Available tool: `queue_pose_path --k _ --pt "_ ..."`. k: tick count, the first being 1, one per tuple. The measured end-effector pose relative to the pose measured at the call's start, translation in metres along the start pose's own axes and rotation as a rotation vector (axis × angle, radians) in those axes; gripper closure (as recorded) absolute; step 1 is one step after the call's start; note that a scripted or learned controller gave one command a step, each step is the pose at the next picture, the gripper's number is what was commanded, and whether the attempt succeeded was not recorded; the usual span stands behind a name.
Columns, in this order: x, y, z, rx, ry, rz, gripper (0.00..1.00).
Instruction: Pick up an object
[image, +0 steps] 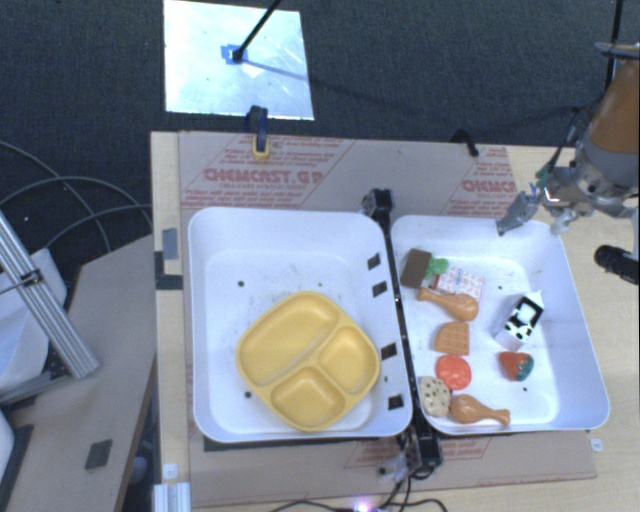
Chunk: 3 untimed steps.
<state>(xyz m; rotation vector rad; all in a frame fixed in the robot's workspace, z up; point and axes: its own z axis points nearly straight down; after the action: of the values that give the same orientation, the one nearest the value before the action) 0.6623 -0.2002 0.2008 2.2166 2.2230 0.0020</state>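
My gripper (538, 218) hangs over the far rim of the right bin (575, 330), its two fingers spread apart with nothing between them. Below it in that bin lie several toy foods: a brown block with a green piece (417, 267), a pink-and-white packet (459, 281), a drumstick (448, 303), an orange waffle piece (452, 338), a red tomato (453, 373), a speckled cookie (434, 396), a second drumstick (479, 409), a black-and-white carton (521, 318) and a strawberry (516, 365).
The left bin (230, 250) holds a yellow divided plate (308, 360). A black clip (379, 203) sits where the bins meet at the back. Cardboard (300, 170) lies under both bins. A metal frame (40, 300) stands at the left.
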Motion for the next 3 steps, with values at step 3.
queue_pose_path --k 3 --pt "0.12 -0.058 0.082 0.005 -0.001 0.005 0.0"
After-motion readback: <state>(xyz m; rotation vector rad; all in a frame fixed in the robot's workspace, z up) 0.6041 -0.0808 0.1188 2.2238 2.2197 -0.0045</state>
